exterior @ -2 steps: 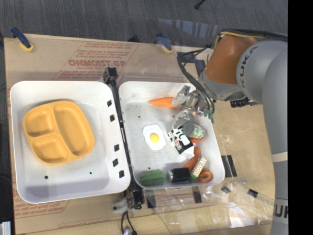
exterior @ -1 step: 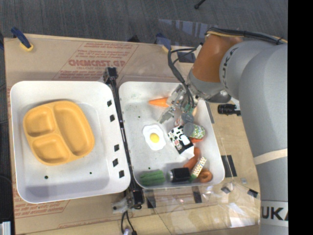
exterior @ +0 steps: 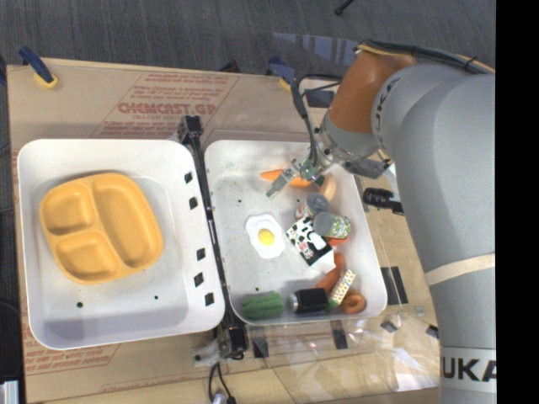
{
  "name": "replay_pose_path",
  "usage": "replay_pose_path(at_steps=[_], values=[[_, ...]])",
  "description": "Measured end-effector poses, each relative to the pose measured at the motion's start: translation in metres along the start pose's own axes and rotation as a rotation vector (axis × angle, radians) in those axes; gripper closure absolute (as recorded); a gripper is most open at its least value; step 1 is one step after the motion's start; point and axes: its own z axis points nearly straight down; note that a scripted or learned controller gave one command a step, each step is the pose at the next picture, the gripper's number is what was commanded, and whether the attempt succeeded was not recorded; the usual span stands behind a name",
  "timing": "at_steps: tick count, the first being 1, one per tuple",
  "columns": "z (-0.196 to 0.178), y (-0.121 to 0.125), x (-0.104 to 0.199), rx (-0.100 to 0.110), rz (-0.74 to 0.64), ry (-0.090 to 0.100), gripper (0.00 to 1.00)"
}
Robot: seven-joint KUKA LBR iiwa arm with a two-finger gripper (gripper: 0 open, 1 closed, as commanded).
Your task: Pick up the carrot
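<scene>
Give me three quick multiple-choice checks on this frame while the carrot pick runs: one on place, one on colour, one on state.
1. Where does the carrot lie?
A. in the right bin, near its far wall
B. on the yellow tray
C. on the cardboard outside both bins

2. What colour is the divided tray in the left bin?
A. green
B. yellow
C. white

3. How does the tool stand to the carrot?
A. over the left bin, far from it
B. raised clear above the bench
C. down in the right bin, right beside it

Answers: 1 A, the orange tip shows by the far wall; 2 B, it is plainly yellow; 3 C, it sits at the carrot's right end.
</scene>
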Motion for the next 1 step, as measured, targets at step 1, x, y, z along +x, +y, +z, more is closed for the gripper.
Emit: replay_pose_path(at_steps=[1], values=[[-0.0135, 0.0036, -0.0019, -0.006, -0.010, -0.014, 1.00]])
